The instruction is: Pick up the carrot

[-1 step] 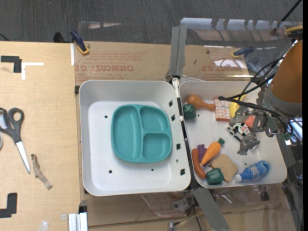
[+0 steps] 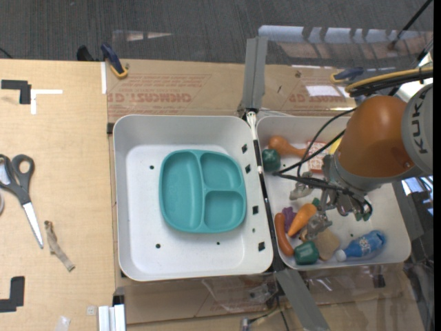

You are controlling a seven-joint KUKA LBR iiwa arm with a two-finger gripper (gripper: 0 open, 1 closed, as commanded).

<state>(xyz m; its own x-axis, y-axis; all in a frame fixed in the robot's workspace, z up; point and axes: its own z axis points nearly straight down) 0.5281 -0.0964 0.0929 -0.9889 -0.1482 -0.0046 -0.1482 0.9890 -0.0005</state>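
A wooden bench (image 2: pixel 55 205) lay under the camera, with dark floor beyond its far edge and sheets of cardboard (image 2: pixel 172 88) behind two white bins. Scissors (image 2: pixel 21 185) rested on the bench at the left, well apart from the bins.

The left bin (image 2: pixel 131 205) held a teal tray (image 2: pixel 203 190) with three compartments, all bare.

The right bin (image 2: pixel 393 250) was crowded. The carrot (image 2: pixel 301 219) lay near its middle, tilted, its thick end up toward the gripper and its thin end down toward the bin's near left. A red sausage (image 2: pixel 282 234) lay just beside it on the left. A green cup (image 2: pixel 305 253) sat below the carrot near the front wall, with a tan block (image 2: pixel 328 243) beside it and a blue bottle (image 2: pixel 362 245) further right. At the far left corner sat a dark green ball (image 2: pixel 270 158), with an orange gourd (image 2: pixel 282 144) just behind it.

The arm (image 2: pixel 372 143) reached in from the right, its orange band over the right bin. The gripper (image 2: pixel 324 209) hung low over the clutter, just to the right of the carrot's thick end and seemingly touching it. Cables and the wrist body blocked the fingers, so I could not tell how the jaws stood, nor whether the carrot sat between them.
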